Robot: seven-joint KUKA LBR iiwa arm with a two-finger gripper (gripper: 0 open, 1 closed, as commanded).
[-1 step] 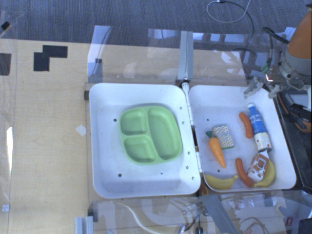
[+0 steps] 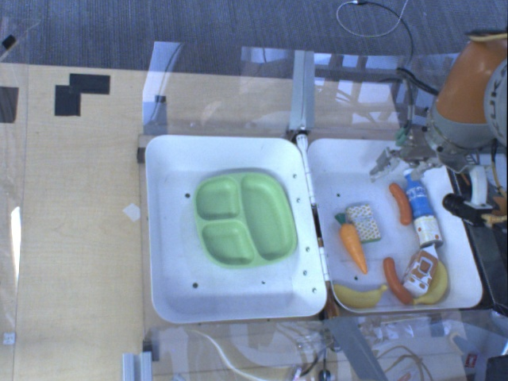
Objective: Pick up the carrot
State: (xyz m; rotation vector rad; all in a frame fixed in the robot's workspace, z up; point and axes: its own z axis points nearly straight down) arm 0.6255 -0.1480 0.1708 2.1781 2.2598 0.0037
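- Where the right bin [image 2: 475, 288] meets the bench's near edge, a yellow banana [image 2: 359, 294] lies along the front wall, and a second banana [image 2: 435, 286] curves into the front right corner.
- A small printed packet [image 2: 421, 268] rests on the second banana, with a red-orange sausage [image 2: 395, 280] lying just beside it on the left.
- The carrot [image 2: 353, 246] lies in the left half of the right bin, green top pointing away from the camera and tip pointing toward the front wall. It is free of the gripper and well apart from it.
- A patterned sponge [image 2: 364, 222] sits just beside the carrot's top, on its right.
- A bottle with a blue cap [image 2: 421, 209] lies flat toward the right wall, beside a second sausage [image 2: 401, 203] on its left.
- The left bin [image 2: 171, 284] holds a green divided plate [image 2: 242, 219] with three compartments, set near its centre.
- The gripper [image 2: 403, 158] hangs over the far part of the right bin, its fingers spread wide with nothing between them.
- Above it, the orange band [image 2: 470, 78] of the arm enters from the right.
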